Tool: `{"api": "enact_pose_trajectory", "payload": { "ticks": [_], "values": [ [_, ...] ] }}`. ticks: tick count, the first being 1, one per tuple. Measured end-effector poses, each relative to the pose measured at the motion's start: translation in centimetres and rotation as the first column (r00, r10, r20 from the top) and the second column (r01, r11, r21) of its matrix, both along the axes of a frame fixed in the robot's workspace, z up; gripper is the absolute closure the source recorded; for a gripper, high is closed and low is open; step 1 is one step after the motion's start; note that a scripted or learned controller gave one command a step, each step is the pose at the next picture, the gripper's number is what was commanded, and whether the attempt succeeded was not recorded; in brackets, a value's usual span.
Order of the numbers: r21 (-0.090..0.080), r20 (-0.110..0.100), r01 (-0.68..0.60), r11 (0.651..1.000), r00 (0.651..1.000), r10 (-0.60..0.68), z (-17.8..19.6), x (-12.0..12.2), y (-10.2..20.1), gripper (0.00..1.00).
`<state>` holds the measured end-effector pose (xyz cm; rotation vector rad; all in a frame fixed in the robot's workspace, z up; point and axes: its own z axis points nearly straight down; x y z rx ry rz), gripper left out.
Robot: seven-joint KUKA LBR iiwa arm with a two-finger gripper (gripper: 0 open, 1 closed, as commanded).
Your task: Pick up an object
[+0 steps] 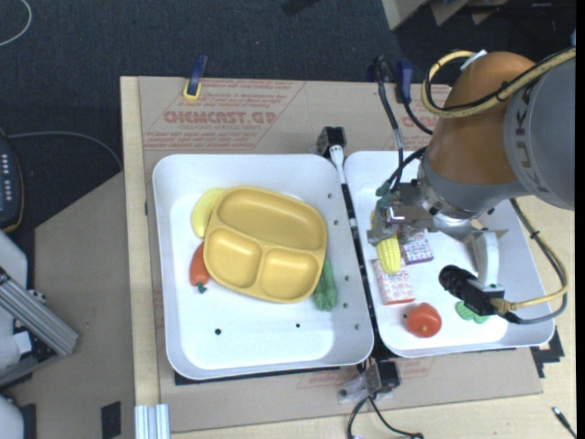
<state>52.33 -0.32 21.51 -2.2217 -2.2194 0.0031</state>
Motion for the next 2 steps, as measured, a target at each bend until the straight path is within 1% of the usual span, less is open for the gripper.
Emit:
{"api": "enact_pose_trajectory", "payload": {
  "ticks": [1,2],
  "values": [
    [0.001,0.001,-0.001,1.0,1.0,0.001,0.13,-0.09,0.0,1.0],
    [0.001,0.003,-0.002,1.0,1.0,0.002,0.06,0.7,0.43,1.0]
  ]
}}
